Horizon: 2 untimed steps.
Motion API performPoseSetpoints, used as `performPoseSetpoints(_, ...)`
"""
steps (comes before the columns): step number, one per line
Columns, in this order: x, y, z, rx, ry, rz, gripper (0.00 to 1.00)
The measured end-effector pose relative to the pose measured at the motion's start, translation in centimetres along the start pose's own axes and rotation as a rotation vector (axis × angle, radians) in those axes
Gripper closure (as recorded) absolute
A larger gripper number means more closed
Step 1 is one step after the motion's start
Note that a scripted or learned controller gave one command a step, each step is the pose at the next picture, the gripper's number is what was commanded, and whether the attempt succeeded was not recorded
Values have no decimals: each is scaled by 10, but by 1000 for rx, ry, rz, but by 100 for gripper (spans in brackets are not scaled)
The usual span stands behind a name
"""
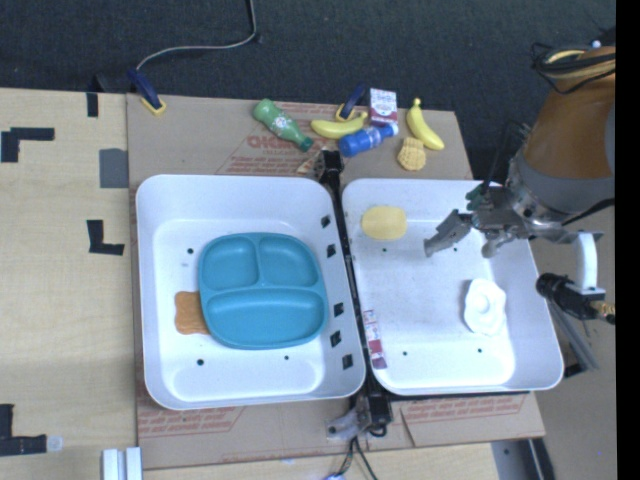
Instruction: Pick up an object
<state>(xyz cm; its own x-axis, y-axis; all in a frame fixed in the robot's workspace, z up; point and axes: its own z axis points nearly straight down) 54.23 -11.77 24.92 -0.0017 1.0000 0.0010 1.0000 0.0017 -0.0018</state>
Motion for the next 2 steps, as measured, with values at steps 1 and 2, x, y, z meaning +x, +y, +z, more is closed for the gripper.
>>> performPoseSetpoints(1, 11, 46, 140, 5, 1, 1, 0)
performPoseSetpoints(2, 5, 127, 163, -6, -2, -1, 0)
